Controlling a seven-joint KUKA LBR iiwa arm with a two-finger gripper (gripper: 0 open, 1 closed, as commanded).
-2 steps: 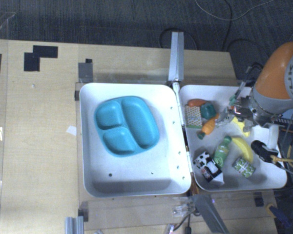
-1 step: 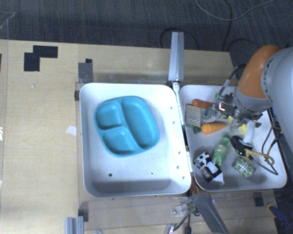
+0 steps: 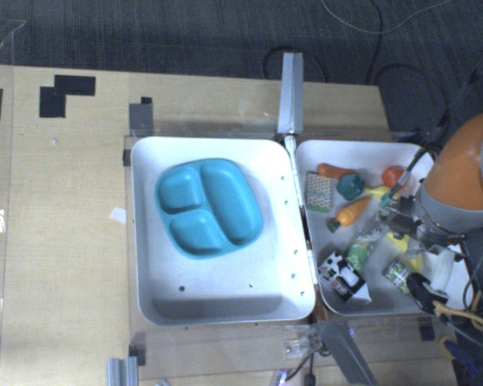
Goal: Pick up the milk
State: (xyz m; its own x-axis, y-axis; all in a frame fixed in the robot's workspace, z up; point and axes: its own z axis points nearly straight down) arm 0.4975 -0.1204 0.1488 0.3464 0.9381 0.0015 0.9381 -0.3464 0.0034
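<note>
The milk [image 3: 342,277] is a small carton with black and white cow patches. It lies tilted at the front left of the right bin [image 3: 306,163], close to the front wall. My gripper [image 3: 396,215] hangs over the middle of that bin, up and to the right of the milk and apart from it, among the other toy foods. The arm's orange band [image 3: 467,161] and grey wrist cover the bin's right part.
Around the gripper lie an orange carrot [image 3: 352,211], a teal piece [image 3: 350,185], a patterned box [image 3: 318,191], a red ball [image 3: 393,175], a green packet [image 3: 358,256] and a green can [image 3: 396,274]. The left bin [image 3: 145,215] holds a blue sectioned plate [image 3: 211,206].
</note>
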